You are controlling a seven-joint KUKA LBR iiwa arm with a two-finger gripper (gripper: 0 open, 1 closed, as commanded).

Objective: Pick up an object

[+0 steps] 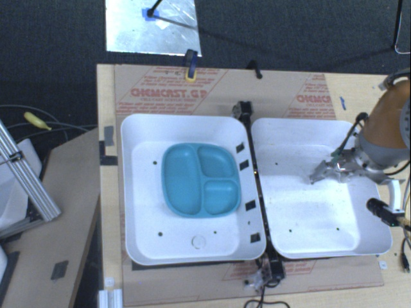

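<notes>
Well apart: gripper (319,174), blue plate (200,179)

A light blue divided plate (200,179) lies in the left white bin (138,172), while the right white bin (302,230) at three o'clock shows a plain white floor dotted with a few small dark spots. Both bins sit on a tan cardboard sheet (167,88) printed with red lettering, and black clips (250,204) run down the seam between them. At three o'clock the arm (388,124) is orange-brown over grey with a silvery grey gripper (321,172), and at twelve o'clock a shiny silver sheet (151,18) with a small blue patch lies on the dark blue-black floor (45,43).
</notes>
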